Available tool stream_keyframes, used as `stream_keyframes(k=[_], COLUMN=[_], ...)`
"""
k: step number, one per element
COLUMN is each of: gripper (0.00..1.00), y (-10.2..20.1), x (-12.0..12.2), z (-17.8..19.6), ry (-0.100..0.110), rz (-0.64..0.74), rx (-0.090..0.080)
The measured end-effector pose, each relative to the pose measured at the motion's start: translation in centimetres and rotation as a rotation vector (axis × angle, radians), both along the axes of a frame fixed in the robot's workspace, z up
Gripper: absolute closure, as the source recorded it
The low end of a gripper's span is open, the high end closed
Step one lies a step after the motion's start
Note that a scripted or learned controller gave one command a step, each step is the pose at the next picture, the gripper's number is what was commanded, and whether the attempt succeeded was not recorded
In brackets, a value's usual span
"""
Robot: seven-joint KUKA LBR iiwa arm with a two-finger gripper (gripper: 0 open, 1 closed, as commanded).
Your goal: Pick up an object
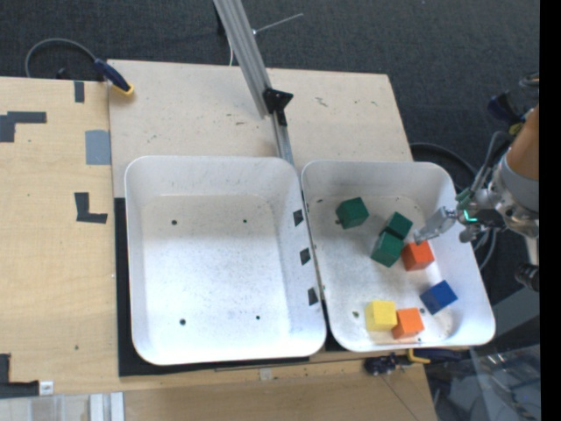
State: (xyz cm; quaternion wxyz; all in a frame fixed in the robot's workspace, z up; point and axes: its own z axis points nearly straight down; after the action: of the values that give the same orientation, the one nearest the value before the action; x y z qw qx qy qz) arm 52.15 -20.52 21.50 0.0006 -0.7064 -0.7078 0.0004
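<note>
- The pincer [436, 227] sits at the right of the frame, over the right-hand rim of the right bin [456, 191]; one grey finger slants down to the left, towards the blocks.
- Whether the pincer is open or closed cannot be told from this angle, and no block shows between its fingers.
- Just below and left of the finger tip lies an orange block [418, 255], near it but apart as far as can be seen.
- Touching that orange block on its left is a dark green block [387, 248], and a second dark green block [399, 225] sits just above it.
- A third green block [352, 212] lies alone, further to the upper left within the right bin.
- A blue block [438, 296] rests lower right in the bin, near its rim.
- Along the bin's lower edge a yellow block [381, 315] and another orange block [408, 323] lie side by side, touching.
- The left bin [140, 235] fills the centre of the frame, its right wall against the right bin.
- Both bins stand on a pale wooden table [175, 103].
- A metal rail [245, 42] runs down from the top of the frame to the gap between the bins.
</note>
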Motion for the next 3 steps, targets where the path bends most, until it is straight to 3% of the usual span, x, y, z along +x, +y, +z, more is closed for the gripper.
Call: stream_keyframes(k=[2, 3], gripper=[0.00, 0.00], y=[0.2, 0.2], x=[-0.4, -0.4], z=[-10.2, -12.3], ry=[0.001, 0.001], rz=[-0.001, -0.001], rx=[0.000, -0.002])
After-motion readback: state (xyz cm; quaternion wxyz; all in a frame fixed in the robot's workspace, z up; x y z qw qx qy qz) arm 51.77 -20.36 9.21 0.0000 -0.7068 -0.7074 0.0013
